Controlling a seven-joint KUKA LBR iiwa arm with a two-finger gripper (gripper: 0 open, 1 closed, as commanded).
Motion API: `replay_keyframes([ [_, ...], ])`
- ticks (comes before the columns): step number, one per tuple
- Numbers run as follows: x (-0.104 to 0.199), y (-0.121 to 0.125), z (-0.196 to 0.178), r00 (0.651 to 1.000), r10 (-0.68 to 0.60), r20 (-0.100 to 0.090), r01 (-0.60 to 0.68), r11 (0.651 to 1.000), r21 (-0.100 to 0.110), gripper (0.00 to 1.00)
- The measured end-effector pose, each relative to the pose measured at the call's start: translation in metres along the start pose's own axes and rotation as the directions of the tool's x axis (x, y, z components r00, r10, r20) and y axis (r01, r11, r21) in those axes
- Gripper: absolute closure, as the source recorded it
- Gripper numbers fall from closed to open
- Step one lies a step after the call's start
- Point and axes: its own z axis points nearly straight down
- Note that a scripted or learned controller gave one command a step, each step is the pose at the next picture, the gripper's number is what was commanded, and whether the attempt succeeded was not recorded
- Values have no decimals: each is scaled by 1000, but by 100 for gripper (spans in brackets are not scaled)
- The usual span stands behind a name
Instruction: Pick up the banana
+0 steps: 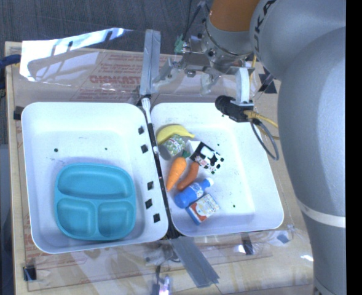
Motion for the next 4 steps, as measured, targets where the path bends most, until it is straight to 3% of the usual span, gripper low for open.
replay_keyframes([
  [1,-54,-70,142,1000,-20,0,20,1000,5,0],
  [2,-116,-119,219,990,-140,-3,140,990,2,0],
  [3,-135,-44,158,996,90,-1,-90,996,1,0],
  [4,-106,12,206,995,-103,0,103,995,-18,0],
])
